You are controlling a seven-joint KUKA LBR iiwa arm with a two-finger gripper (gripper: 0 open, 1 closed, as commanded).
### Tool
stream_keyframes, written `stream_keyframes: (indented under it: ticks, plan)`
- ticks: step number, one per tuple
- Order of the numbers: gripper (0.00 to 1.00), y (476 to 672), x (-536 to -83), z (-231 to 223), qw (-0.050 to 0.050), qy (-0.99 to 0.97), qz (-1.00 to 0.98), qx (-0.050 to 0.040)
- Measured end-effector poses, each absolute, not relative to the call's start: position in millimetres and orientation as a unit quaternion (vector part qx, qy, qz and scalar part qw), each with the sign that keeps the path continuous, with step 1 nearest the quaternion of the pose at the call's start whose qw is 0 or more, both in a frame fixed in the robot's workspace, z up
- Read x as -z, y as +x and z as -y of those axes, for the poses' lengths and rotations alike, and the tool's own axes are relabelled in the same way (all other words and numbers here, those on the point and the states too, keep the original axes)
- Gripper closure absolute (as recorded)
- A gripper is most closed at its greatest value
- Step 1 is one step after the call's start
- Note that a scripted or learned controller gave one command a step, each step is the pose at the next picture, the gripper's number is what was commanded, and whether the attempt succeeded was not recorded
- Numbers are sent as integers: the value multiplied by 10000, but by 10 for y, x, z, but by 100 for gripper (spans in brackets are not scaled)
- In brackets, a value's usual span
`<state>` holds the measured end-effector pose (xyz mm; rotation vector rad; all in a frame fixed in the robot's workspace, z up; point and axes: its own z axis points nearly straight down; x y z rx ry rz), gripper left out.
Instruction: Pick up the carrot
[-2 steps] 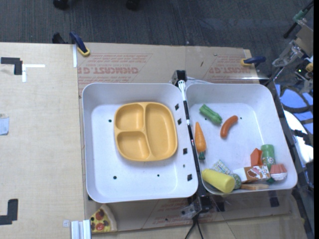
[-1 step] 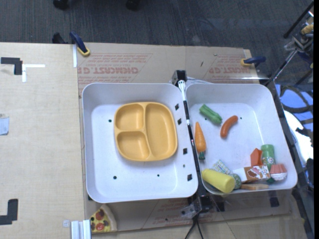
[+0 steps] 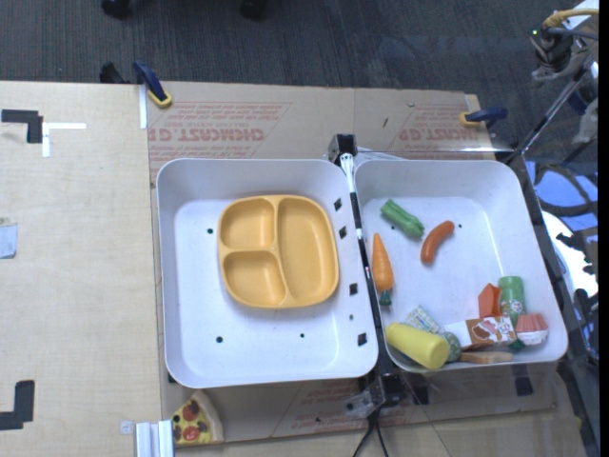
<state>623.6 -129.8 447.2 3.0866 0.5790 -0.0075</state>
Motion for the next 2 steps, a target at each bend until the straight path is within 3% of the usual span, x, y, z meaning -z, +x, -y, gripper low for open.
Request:
stream_keyframes:
  ticks: [1,2]
  plan:
    - [0,6476,-4584,1177,3,9950,-1002,10]
    - [0,6490,-5139,1026,4,9936,-1126,9]
